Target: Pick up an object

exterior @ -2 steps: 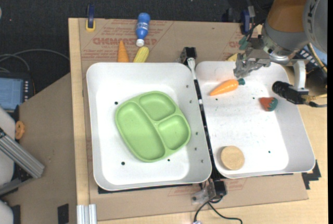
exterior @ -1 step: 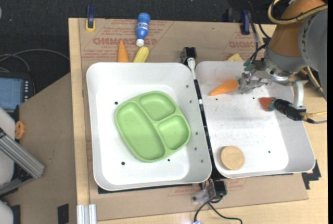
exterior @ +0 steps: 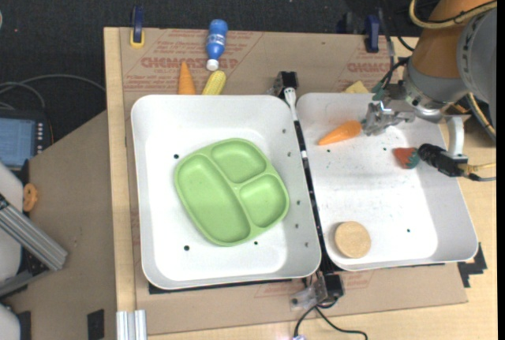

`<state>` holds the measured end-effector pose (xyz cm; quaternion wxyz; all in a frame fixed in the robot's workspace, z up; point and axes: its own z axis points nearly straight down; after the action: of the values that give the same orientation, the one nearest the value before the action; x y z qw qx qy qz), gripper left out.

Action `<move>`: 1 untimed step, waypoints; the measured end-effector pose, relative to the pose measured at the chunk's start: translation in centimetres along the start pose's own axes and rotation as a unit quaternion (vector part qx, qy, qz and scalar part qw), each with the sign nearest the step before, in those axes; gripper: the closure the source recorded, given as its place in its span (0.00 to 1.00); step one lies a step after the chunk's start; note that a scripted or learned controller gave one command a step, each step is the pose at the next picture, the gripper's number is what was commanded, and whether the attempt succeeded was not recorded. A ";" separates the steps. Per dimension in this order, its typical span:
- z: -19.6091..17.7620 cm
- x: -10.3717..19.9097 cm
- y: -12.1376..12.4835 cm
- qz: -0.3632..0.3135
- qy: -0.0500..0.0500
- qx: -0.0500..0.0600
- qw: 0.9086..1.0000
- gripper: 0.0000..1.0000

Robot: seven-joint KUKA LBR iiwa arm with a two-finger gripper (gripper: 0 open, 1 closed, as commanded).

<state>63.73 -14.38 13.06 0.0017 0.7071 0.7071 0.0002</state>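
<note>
Two white bins sit side by side below me, and I take them from the near edge outward. Nearest in the right bin [exterior: 442, 240] lies a round tan disc [exterior: 352, 239], like a biscuit, close to the front wall and well apart from my tool. In the left bin [exterior: 158, 252] a green divided plate [exterior: 230, 190] lies flat, with nothing in its three compartments.

Farther back in the right bin a small red and green piece [exterior: 405, 158] lies near the right side, just beside a black part of my wrist gear. Beyond that, near the back wall, lies the orange carrot [exterior: 341, 133], pointing left and slightly toward the front.

My gripper [exterior: 379, 116] is down at the carrot's thick right end. It looks to be touching or just over that end, but I cannot tell how the grip stands, nor whether the carrot is held.

I judge this to be the grasp step, with the carrot as the target. Next I would need a firm closure across the thick end, then a straight lift clear of the back wall.

Past the bins, on the bench, lie a small bottle [exterior: 215, 42], a corn cob [exterior: 214, 82] and another carrot [exterior: 185, 80].
</note>
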 end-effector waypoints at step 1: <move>0.1 0.0 0.0 0.000 0.000 0.001 1.000 0.00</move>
<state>63.71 -14.35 12.99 0.0012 0.7070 0.7073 -0.0002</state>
